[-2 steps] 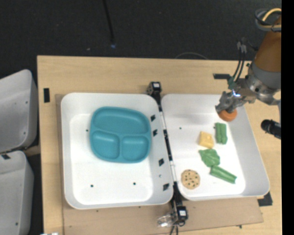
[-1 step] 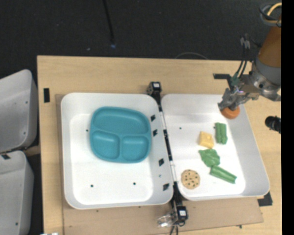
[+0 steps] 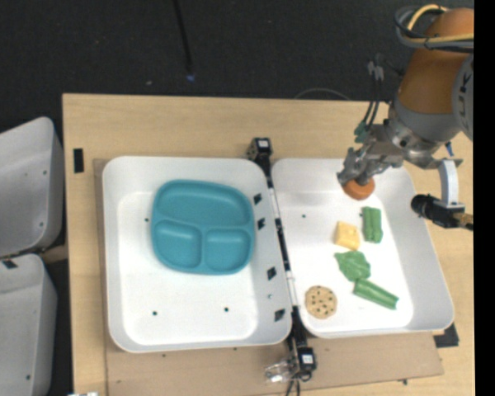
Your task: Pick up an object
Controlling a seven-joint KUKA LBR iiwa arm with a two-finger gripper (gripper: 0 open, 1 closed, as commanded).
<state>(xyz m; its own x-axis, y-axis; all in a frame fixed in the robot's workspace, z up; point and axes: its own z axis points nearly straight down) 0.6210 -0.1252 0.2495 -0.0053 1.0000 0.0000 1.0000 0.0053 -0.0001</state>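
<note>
My gripper point(image 3: 359, 174) hangs over the far part of the right bin point(image 3: 425, 254), directly above a small orange object point(image 3: 360, 190) and touching or nearly touching its top. Nearer in the same bin lie a yellow wedge point(image 3: 347, 235), a short green piece point(image 3: 371, 224), a leafy green piece point(image 3: 352, 264), a long green pod point(image 3: 374, 294) and a round speckled cookie point(image 3: 320, 301). The gripper's body hides part of the orange object.
A teal divided plate point(image 3: 203, 226) sits in the left bin point(image 3: 124, 304). The ridge between the bins point(image 3: 279, 246) runs down the middle. The arm's grey and orange wrist point(image 3: 433, 81) stands over the right bin's far corner.
</note>
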